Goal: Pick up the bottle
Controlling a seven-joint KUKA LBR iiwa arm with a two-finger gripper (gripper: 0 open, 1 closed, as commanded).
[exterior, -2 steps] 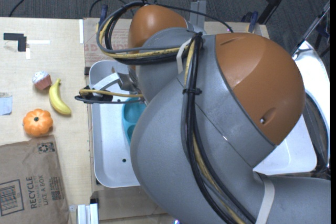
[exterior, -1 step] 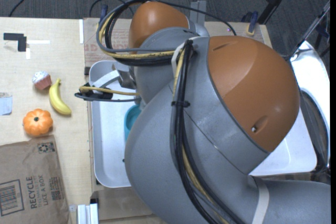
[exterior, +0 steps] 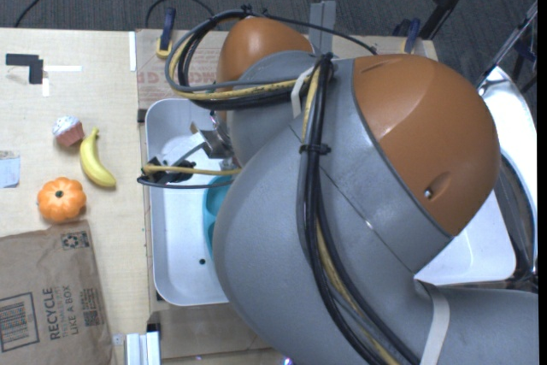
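Yellow banana (exterior: 96, 161), orange pumpkin (exterior: 61, 199), white bin (exterior: 173, 269).

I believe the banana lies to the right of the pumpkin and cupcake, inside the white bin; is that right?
Not quite. The banana does lie right of the pumpkin and cupcake, but on the wooden bench, outside the bin, as the camera view shows.
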